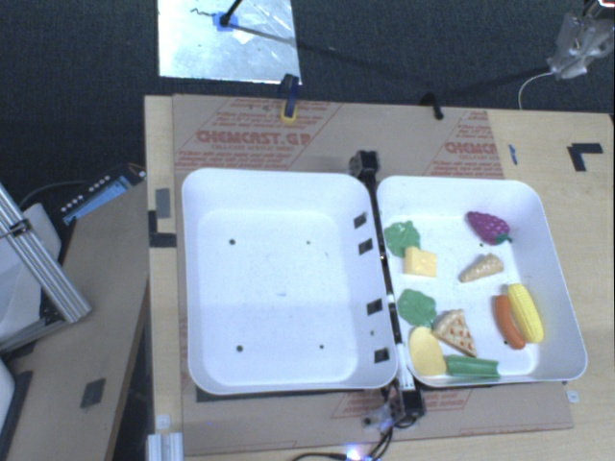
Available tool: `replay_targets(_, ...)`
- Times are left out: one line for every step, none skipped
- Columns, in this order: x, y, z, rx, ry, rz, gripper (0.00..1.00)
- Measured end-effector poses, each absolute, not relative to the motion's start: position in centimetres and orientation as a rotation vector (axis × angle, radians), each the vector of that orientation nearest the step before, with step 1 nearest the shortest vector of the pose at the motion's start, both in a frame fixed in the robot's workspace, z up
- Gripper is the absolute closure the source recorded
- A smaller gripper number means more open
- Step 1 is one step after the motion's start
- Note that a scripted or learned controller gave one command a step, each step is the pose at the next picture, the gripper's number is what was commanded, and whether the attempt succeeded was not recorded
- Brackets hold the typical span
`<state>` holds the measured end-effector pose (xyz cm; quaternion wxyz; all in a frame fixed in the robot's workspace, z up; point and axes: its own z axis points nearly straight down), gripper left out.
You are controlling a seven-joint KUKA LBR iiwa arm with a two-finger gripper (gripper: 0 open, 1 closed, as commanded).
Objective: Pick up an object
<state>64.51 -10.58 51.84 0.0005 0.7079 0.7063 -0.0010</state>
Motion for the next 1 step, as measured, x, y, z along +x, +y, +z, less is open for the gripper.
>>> replay_targets(65.35, -13.13, 53.65, 2.219, 2.216, 0.003, 1.0)
